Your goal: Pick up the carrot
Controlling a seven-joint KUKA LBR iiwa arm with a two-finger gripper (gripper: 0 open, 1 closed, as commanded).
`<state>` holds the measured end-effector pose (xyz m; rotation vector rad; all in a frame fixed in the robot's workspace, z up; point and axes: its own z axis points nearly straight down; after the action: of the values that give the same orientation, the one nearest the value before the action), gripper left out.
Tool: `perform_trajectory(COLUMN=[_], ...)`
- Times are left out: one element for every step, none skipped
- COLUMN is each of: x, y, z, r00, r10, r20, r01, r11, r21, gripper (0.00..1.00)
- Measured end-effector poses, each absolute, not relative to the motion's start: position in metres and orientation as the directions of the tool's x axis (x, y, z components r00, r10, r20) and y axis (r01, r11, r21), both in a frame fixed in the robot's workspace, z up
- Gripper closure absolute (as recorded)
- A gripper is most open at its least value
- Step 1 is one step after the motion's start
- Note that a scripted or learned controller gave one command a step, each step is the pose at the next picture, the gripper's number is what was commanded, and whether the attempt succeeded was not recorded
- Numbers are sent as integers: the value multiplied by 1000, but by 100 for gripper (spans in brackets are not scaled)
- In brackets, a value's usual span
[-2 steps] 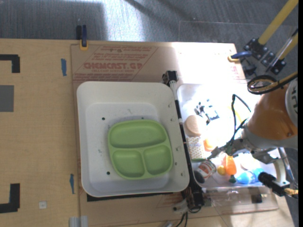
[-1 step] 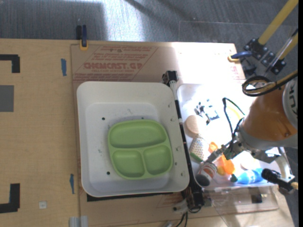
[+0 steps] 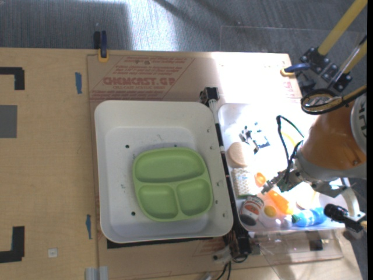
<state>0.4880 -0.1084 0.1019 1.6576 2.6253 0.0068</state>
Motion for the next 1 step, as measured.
perform_trajectory(x=[481], y=[6], z=[186], r00=[-307], r10=[952], r20=[3], r01=[952], r11=[307], r21=[6], gripper=[100])
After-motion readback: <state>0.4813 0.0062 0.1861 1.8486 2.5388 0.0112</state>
